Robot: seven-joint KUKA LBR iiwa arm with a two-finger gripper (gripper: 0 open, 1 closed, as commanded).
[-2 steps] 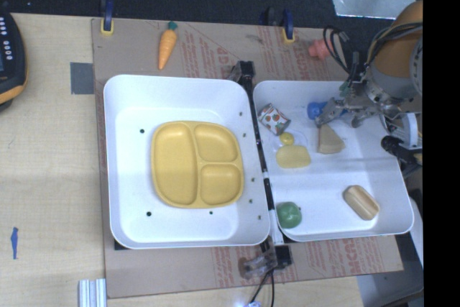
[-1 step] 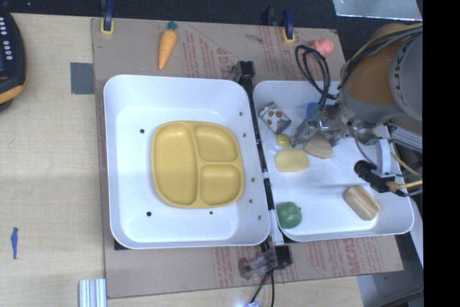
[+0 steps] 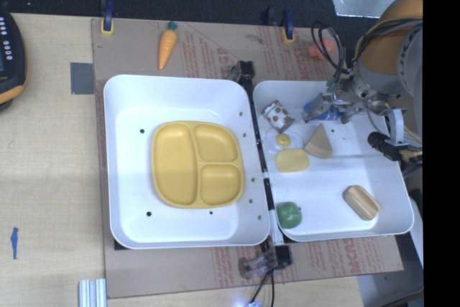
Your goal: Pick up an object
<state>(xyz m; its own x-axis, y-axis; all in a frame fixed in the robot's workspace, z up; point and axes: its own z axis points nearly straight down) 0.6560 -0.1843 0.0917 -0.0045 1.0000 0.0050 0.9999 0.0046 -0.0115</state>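
The right bin (image 3: 388,176) holds several small objects. A tan wedge (image 3: 319,143) lies near its middle, with a pale yellow block (image 3: 291,160) and a small yellow ball (image 3: 283,140) to its left. A red-and-white speckled item (image 3: 277,113) sits near the bin's back left corner. A green ball (image 3: 289,214) rests at the front left and a tan bread roll (image 3: 360,201) at the front right. My gripper (image 3: 327,108) hovers low over the back of the right bin, just behind the wedge. I see nothing held in it.
The left bin (image 3: 122,154) carries a yellow divided plate (image 3: 197,162). A toy carrot (image 3: 167,47) lies on the cardboard behind the left bin. Clamps (image 3: 107,16) hold the cardboard's back edge. A black and orange device (image 3: 10,57) sits at the far left.
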